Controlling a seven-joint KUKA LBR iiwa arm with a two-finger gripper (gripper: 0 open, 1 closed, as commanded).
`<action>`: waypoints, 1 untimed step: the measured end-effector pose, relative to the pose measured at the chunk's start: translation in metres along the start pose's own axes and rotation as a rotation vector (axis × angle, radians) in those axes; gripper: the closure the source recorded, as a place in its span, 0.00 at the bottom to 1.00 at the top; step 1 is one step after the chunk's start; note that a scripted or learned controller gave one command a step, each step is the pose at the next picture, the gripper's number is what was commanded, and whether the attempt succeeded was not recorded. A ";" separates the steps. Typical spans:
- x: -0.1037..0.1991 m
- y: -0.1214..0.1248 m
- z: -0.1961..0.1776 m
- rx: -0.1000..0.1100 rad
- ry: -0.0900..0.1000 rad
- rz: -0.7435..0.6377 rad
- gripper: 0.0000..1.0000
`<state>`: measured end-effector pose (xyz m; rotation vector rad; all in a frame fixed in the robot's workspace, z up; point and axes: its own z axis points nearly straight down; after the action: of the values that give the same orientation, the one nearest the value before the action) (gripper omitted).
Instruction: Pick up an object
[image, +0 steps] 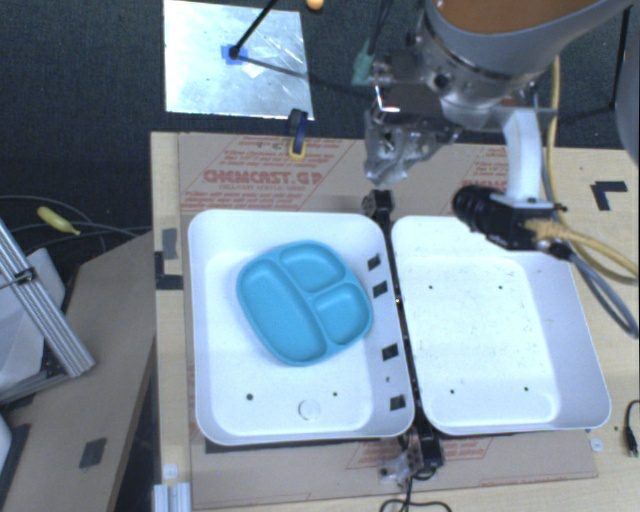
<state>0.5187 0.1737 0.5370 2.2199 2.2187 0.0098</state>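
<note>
Bright, even light from overhead; below my claw (385, 170) both white bins (560, 330) nearly wash out. Shadows stay soft. My wrist above it blurs, the whole frame slightly grainy.

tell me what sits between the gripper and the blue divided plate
In the camera view, nothing loose: just the far rim of the left white bin and bare bin floor separate the gripper from the blue divided plastic plate.

- Red print on the cardboard sheet (262, 170) under the bins reads about "CHEMCAST GP"; the smaller red lines there are too blurred.
</note>
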 end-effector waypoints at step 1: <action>0.064 -0.034 0.002 0.006 0.000 -0.011 1.00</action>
<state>0.4845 0.2382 0.5348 2.2107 2.2346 0.0031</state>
